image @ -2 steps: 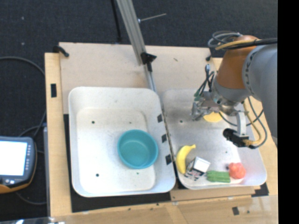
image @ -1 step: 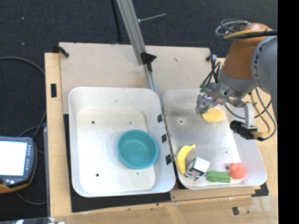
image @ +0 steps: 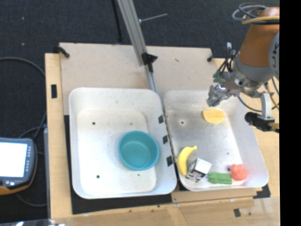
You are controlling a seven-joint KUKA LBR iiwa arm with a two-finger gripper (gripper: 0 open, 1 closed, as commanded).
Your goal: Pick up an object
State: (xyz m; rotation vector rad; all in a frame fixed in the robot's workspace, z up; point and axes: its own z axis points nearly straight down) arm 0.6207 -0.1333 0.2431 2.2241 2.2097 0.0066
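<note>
My gripper (image: 215,98) hangs over the far part of the right bin (image: 244,140), just above and behind a flat yellow piece (image: 214,116). Nothing shows between its fingers. Near the right bin's front edge lie a banana (image: 185,158), a small white box (image: 199,168), a green piece (image: 219,178) and a red-orange piece (image: 239,172). A teal bowl (image: 138,149) sits in the left bin (image: 89,126).
A slanted metal post (image: 136,32) rises from the bench behind the bins, ending at a clamp between them. Cables hang off the arm at the right. A tablet-like screen (image: 14,161) sits off the bench at the left.
</note>
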